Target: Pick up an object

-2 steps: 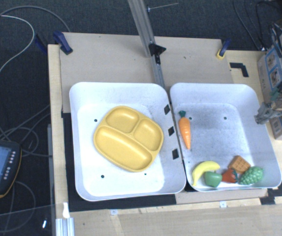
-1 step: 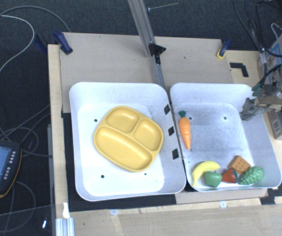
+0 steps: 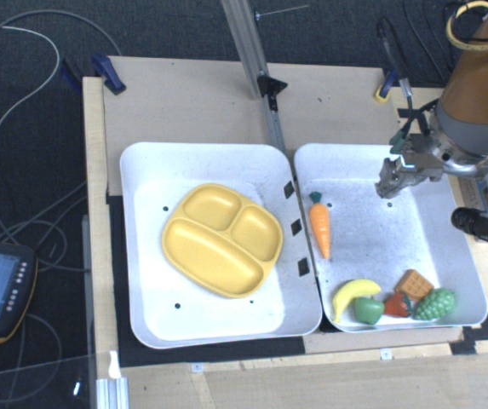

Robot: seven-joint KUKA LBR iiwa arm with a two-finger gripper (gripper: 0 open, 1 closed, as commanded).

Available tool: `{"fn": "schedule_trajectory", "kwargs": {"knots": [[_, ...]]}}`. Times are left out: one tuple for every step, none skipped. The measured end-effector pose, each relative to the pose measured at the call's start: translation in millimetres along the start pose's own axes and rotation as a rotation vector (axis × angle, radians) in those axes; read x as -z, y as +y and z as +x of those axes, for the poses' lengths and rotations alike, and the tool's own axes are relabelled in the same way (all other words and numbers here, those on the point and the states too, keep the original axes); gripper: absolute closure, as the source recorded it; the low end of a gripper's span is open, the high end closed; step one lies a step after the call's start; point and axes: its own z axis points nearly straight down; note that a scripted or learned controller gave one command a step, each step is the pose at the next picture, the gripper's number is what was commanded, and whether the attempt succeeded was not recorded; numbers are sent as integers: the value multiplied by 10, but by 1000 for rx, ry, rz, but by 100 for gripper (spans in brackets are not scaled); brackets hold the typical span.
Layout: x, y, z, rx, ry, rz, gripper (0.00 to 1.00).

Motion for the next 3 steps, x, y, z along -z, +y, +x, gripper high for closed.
{"fn": "schedule_trajectory", "kwargs": {"knots": [[-30,276,428,-2,-1,-1,100],[-105,418,1043,0,1,1,100],[-100,537,1529,-2,1,0,100]]}}
